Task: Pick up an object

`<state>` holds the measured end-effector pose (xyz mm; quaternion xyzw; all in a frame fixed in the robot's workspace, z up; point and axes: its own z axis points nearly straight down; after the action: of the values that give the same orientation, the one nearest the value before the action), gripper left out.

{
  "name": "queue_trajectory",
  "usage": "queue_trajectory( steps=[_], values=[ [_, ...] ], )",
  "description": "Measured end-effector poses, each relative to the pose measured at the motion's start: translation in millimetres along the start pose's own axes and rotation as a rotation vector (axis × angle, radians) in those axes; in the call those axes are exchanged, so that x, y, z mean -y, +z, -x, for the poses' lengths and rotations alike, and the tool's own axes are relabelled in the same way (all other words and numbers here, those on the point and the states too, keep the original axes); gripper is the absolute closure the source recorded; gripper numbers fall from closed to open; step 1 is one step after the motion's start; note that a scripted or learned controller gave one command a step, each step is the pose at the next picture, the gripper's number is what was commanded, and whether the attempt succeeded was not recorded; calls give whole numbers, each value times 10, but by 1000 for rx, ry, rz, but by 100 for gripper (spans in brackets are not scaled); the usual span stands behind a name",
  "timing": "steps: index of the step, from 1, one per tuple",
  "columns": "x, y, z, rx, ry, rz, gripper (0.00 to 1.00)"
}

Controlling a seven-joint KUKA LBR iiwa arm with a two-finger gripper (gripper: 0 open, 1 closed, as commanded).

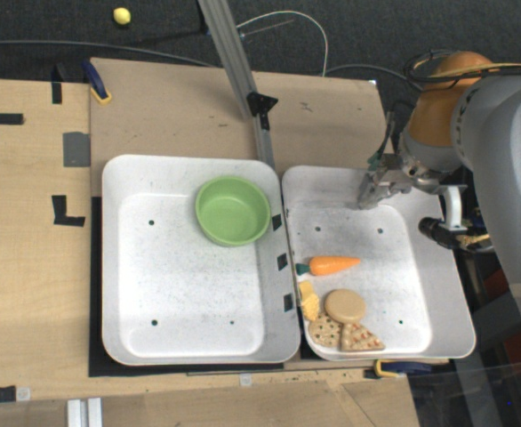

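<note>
Carrot [334, 264] lies flat mid right bin [438, 314], orange, green stub at left end. Nearer, at bin's near-left corner: round cookie [344, 305], waffle pieces [342, 335], yellow piece [309, 305], bunched together. Green bowl [233, 210] upright in left bin [136, 265], far-right part. End effector [373, 194] low over right bin's far edge, apart from carrot, nothing visibly held; finger state unclear.

Both bins are white with fine dark speckling, the left bin [127, 265] and the right bin [438, 314] alike. The bowl [233, 210] is light green. The carrot [333, 264] is orange with a green tip. The round cookie [344, 306] is tan, the waffle pieces [340, 335] brown with a grid pattern, the corn-like piece [309, 304] yellow. The arm [496, 149] is grey with an orange band.
</note>
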<state>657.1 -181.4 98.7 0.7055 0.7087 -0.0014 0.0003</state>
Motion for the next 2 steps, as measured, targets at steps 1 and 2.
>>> queue_trajectory(
  steps=[1, 2],
  values=[
    [-59, -623, -38, -2, 2, 7, 100],
    [-51, -1245, 22, 0, 3, 7, 100]
  ],
)
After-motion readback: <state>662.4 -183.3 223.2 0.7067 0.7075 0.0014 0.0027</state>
